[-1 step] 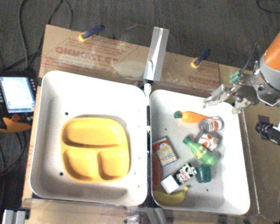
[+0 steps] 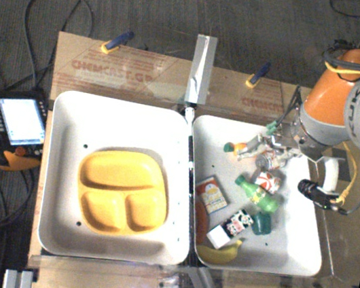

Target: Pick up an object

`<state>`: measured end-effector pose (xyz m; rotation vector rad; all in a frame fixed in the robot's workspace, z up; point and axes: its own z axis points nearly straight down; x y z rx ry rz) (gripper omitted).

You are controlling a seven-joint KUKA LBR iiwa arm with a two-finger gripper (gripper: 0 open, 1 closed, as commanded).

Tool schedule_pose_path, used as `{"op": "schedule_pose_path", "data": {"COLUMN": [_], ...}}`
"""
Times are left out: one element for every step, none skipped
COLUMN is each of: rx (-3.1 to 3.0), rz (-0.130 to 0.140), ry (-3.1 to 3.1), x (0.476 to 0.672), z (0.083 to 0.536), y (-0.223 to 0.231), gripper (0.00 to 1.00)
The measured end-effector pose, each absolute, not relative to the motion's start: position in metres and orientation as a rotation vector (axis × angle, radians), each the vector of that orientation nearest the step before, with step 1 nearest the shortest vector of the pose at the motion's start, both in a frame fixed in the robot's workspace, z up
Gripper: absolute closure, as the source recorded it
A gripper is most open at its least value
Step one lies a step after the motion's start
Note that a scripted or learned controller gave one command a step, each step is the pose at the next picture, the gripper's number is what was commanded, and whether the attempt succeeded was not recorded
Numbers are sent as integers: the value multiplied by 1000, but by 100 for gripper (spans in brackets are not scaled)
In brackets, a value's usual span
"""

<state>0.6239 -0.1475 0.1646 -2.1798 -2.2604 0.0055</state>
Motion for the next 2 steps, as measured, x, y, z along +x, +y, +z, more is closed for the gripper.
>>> {"op": "schedule_pose_path", "data": {"rx": [-1985,-1904], "rz": [-1,1], "ry": [-2434,-2509], "x": [645,651], "z": [109,89], "y": [-179,-184], "gripper": [0,0]}}
